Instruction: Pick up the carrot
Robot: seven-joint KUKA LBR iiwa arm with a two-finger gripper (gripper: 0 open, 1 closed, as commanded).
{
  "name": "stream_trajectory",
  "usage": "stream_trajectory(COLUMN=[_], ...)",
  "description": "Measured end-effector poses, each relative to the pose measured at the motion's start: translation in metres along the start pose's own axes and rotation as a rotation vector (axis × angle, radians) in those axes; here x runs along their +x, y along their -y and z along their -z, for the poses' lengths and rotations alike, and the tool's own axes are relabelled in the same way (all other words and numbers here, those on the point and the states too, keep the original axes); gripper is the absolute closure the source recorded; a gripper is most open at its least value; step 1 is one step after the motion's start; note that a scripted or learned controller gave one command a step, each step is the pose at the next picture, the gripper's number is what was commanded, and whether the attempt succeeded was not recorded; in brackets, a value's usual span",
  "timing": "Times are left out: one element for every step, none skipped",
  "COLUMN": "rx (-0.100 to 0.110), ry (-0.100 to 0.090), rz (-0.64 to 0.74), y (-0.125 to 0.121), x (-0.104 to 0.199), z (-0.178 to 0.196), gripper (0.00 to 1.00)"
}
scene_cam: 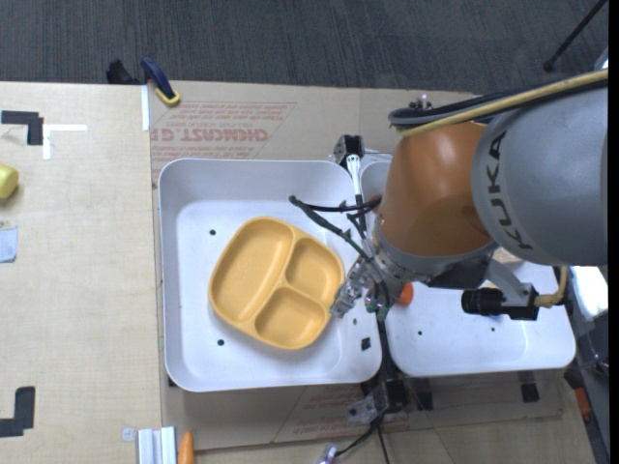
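Your arm (503, 172) hangs low over the wall between the bins | gripper (360, 293) beside the yellow divided plate (276, 283) in the left bin (184, 259) | you cannot tell its grip | carrot (405, 294): orange bit in the right bin (484, 346), just beside the gripper, mostly hidden, likely the target.

Bright even overhead light; soft shadows in left bin (184, 259); sharp focus, no glare.

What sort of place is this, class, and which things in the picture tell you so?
Probably a robotics lab bench: a KUKA arm reaches over two white bins, a yellow divided plate lies in one, and taped marks sit on the board.
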State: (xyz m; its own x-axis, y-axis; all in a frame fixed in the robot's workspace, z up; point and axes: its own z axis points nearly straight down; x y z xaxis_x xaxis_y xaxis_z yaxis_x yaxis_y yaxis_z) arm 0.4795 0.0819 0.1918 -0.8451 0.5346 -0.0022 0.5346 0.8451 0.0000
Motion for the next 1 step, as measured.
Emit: stream_trajectory(rx=[0.004], ry=[-0.002], rz=[-0.431], y=[-0.0624], x=[0.0175], z=[-0.0300], gripper=[1.00])
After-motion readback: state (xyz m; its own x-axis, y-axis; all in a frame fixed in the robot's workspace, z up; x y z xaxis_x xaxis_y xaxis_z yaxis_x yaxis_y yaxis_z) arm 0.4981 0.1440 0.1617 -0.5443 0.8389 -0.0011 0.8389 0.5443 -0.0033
